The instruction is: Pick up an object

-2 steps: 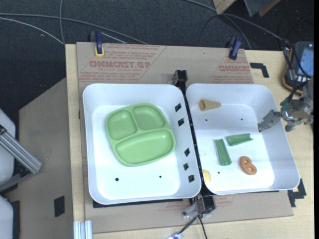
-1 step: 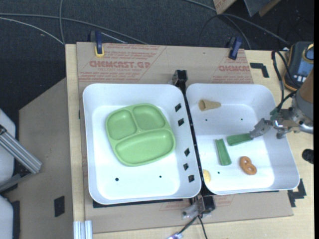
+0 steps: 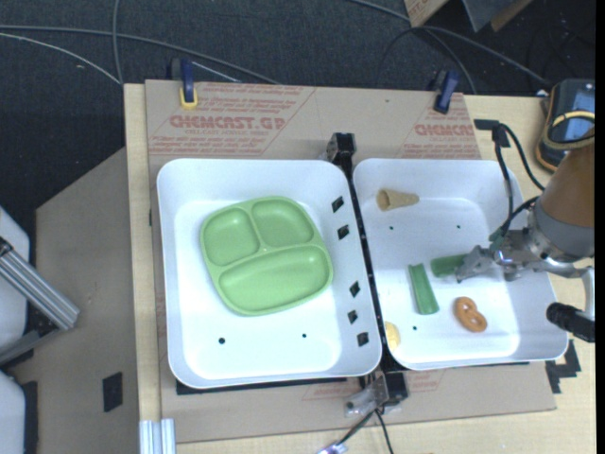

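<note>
Camera view places the claw [image 3: 470, 265] low inside the right bin [image 3: 492, 348], at a short green block [image 3: 448, 266] near that bin's middle. Finger spacing cannot be told, and no object is seen held. For a sound pick, centre the claw over one object, clear of its neighbours, and close fully before lifting. The right bin also holds a long green stick [image 3: 422, 288] beside the block, an orange pretzel-shaped piece [image 3: 470, 314] toward the near edge, a tan cone [image 3: 397, 199] at the far edge, and a small yellow item [image 3: 390, 333] at the near left corner. The left bin [image 3: 189, 348] holds a green divided plate [image 3: 266, 254].
</note>
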Tool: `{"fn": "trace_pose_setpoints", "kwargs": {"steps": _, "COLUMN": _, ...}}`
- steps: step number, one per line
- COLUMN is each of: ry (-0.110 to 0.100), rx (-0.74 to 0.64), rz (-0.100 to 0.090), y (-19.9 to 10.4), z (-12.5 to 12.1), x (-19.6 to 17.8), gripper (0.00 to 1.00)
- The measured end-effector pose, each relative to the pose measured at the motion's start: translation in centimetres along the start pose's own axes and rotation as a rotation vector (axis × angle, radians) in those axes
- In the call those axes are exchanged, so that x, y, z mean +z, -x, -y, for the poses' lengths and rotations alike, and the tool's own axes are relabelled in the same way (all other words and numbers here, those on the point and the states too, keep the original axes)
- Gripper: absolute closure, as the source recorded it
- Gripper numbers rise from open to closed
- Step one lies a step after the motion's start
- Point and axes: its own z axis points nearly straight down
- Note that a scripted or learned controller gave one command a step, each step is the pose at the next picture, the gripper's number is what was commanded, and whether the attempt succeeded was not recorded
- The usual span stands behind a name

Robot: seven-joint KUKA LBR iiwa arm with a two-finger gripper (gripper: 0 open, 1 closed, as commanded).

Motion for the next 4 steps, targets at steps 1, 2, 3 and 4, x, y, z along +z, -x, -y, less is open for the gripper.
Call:
{"fn": "trace_pose_setpoints", "kwargs": {"steps": 1, "ry": 0.002, "rx": -0.001, "rz": 0.001, "y": -0.1, "z": 0.0, "x": 1.6, "gripper": 0.00}}
{"fn": "trace_pose_setpoints", "kwargs": {"steps": 2, "ry": 0.005, "rx": 0.000, "rz": 0.001, "y": 0.0, "z": -0.1, "x": 0.4, "gripper": 1.00}}
{"fn": "trace_pose_setpoints", "kwargs": {"steps": 3, "ry": 0.010, "rx": -0.001, "rz": 0.005, "y": 0.3, "z": -0.8, "x": -5.6, "gripper": 1.00}}
{"fn": "trace_pose_setpoints", "kwargs": {"steps": 4, "ry": 0.012, "rx": -0.001, "rz": 0.006, "y": 0.0, "z": -1.0, "x": -12.0, "gripper": 1.00}}
